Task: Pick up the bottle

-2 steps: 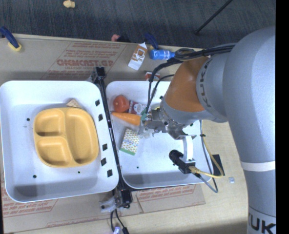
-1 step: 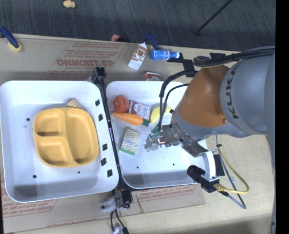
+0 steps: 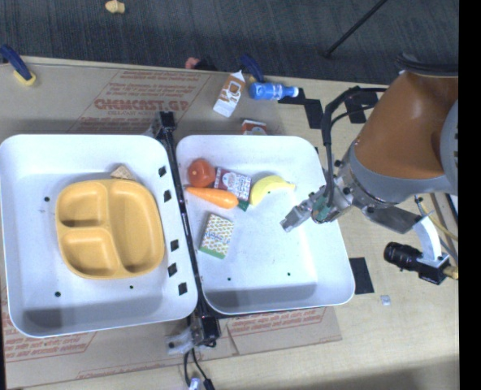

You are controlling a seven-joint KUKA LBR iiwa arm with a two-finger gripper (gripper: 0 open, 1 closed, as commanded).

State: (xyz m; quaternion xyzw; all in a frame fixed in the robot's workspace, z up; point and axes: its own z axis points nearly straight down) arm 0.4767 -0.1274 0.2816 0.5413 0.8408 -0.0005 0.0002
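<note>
Fingers' state not discernible on the gripper (image 3: 299,217), which is hovering over the right bin (image 3: 305,287) near a banana (image 3: 270,188), blue bottle (image 3: 271,92) lying well apart on the bench beyond the bin, its label too small to read.

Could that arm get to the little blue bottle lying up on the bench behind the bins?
Probably yes. The blue bottle lies on the bench outside the right bin, with nothing on top of it. The gripper hangs over that bin, apart from the bottle, and the way between looks open.
</note>
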